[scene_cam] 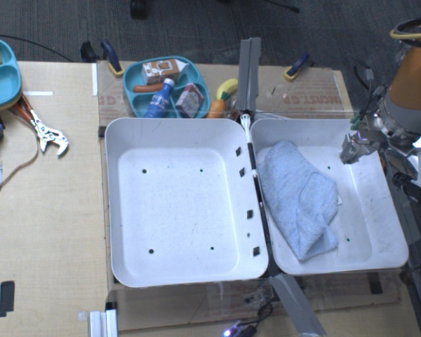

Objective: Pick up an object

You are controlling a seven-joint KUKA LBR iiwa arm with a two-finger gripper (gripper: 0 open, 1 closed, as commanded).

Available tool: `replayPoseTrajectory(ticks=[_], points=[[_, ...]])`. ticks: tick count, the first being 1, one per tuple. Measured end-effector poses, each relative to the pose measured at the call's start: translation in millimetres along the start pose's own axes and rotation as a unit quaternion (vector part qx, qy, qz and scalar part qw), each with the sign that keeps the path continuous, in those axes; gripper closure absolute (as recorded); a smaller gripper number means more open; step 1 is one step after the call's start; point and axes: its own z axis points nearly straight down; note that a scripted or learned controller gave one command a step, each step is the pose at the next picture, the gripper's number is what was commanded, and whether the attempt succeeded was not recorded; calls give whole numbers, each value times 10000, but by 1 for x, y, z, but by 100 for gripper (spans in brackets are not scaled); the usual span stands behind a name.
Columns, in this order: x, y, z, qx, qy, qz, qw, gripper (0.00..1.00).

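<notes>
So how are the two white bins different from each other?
The right bin has a crumpled light-blue towel lying in it, while the left bin shows just its bare white floor with small dark holes. The gripper is over the right bin's far right corner, well away from the left bin. Both are shallow, white, with rounded corners, and sit side by side on the bench.

Pale blue-grey towel (299, 199), plain and unpatterned, in the white right bin (379, 255). White left bin (119, 209) with small black dots. Teal tray (135, 79) at the bench's far edge holds a blue bottle (159, 98). Bench (42, 223) pale tan; arm's band (414, 83) orange.
</notes>
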Motion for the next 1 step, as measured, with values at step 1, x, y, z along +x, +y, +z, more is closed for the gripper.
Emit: replayPoseTrajectory(ticks=[1], points=[[-18,-21,-14,11,-2,1119,9937,100]])
